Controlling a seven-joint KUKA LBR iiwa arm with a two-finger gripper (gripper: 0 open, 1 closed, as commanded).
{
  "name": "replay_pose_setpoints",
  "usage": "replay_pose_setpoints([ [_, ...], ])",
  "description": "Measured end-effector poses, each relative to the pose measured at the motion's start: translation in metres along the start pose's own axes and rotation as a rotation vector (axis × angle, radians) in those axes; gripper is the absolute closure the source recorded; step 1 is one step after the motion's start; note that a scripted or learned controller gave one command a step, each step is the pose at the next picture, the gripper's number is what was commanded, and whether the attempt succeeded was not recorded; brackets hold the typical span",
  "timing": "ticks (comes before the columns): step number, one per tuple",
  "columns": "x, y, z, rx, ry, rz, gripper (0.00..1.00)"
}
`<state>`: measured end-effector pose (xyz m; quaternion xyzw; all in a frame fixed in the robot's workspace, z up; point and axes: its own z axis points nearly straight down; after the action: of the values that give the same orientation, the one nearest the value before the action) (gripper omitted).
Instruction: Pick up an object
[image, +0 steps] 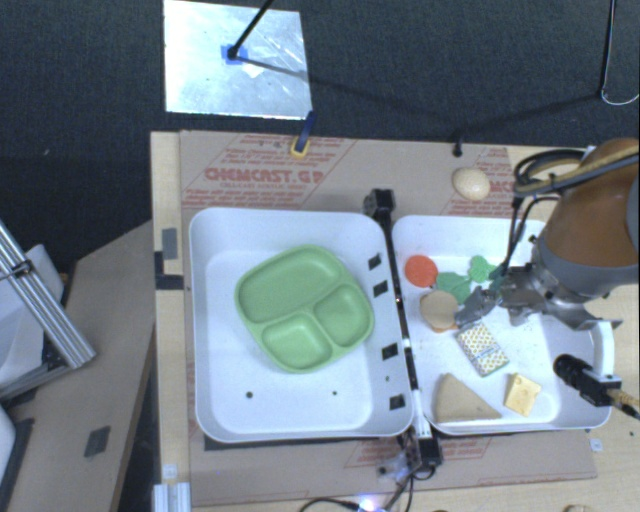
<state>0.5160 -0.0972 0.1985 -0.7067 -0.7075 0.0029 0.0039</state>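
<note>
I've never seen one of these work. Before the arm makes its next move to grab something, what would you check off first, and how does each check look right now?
1. Gripper is over the bin that holds the objects, the right bin: ok.
2. Something lies within close reach: ok, the round tan piece and the patterned packet sit right beside it.
3. An object is already held: cannot tell, the view is too unclear there.
4. Target stands apart from its neighbours: not ok, the tan piece, green pieces and orange disc crowd together.
5. Easier, isolated picks exist: ok, the yellow cube and tan wedge lie separately.
</note>
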Motion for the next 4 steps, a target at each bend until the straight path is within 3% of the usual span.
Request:
replay_pose_setpoints([
  [1,0.000,0.003,-0.005,-0.011,-0.001,-0.002,0.00],
  [3,0.004,0.008,0.094,-0.006,0.000,0.000,0.00],
  [4,0.001,0.012,0.108,-0.019,-0.007,0.004,0.00],
])
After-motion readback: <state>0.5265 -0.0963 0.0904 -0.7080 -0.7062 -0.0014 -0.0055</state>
